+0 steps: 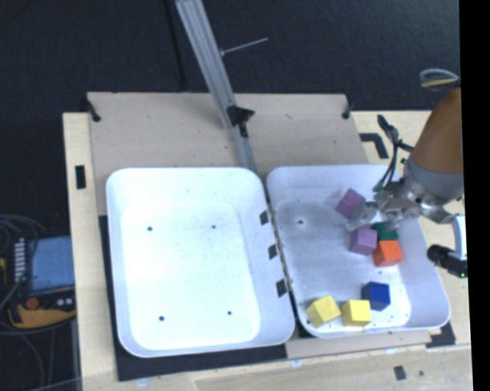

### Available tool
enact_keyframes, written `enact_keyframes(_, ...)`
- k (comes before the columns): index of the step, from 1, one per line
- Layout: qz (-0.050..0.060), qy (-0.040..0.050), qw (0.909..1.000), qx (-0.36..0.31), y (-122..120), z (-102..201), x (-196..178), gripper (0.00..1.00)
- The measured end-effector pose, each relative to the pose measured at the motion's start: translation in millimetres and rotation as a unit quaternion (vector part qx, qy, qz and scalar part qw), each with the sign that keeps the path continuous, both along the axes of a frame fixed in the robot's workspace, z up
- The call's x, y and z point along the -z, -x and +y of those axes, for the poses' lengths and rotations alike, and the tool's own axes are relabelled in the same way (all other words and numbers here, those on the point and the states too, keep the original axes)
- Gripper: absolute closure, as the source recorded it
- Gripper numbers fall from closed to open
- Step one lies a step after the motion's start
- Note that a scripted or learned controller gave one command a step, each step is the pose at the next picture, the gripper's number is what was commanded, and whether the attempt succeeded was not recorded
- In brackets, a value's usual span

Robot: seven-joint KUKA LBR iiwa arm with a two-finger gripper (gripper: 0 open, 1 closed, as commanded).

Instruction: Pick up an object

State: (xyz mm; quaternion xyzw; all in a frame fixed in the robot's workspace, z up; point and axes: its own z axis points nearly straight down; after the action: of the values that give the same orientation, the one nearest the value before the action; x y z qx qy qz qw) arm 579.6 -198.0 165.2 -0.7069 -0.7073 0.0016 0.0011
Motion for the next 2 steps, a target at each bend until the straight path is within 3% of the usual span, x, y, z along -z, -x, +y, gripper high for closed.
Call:
enact_keyframes(1, -0.008, 0.0048, 1.0, 0.001, -9.5, -12.8, 42.6, 0.0)
enact_keyframes(2, -0.013, 0.0042, 0.9999, 0.0, -12.5, -11.3, 38.2, 0.0)
